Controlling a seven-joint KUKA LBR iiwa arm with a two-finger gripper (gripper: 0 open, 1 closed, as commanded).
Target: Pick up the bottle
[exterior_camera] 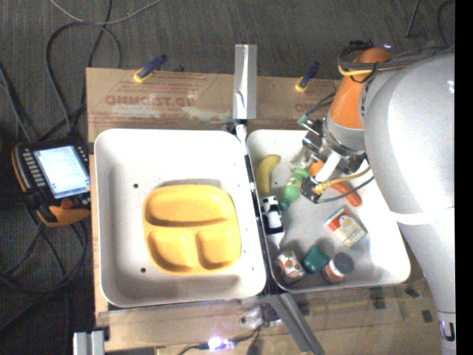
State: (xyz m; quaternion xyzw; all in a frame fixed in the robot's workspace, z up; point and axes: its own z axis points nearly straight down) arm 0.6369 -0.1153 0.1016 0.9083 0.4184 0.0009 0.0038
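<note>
The claw (314, 170) is hovering low in the right bin (384, 268), just beside the green bottle (293, 190); how wide it is standing cannot be told. One yellow divided tray (194, 226) is sitting in the left bin (118, 198). One banana (266, 171), one carton (345, 228) and two cans (290, 265) are lying nearby.

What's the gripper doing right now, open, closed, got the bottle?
Gripper: low in the right white bin, beside the green plastic bottle; finger state cannot be told, and no grasp is visible.
</note>
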